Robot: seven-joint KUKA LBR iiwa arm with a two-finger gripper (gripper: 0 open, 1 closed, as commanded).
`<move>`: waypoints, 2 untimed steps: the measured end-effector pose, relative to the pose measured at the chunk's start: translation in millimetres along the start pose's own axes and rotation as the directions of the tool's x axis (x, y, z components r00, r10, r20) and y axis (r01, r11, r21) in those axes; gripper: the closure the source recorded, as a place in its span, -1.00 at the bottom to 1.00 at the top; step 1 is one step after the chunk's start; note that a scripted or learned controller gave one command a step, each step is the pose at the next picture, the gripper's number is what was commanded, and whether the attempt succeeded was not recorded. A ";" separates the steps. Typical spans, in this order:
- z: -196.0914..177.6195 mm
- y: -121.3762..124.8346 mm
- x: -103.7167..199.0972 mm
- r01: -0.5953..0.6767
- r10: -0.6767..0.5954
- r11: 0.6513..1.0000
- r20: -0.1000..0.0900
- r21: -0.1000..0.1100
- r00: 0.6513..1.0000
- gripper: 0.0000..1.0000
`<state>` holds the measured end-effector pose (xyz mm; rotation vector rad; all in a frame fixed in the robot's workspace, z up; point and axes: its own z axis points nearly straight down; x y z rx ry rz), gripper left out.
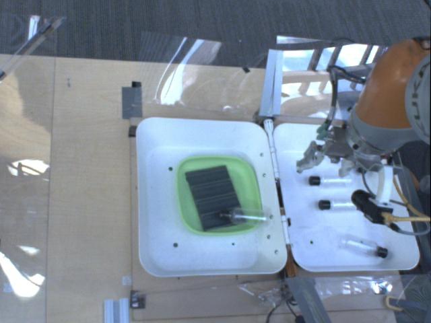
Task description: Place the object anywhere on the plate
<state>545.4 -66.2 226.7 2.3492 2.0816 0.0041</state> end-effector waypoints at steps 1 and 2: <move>-30.0 6.0 -73.4 -0.046 0.046 0.999 0.002 -0.004 0.999 -1.00; -93.0 -34.4 -119.4 0.017 -0.016 1.000 0.003 -0.006 1.000 -1.00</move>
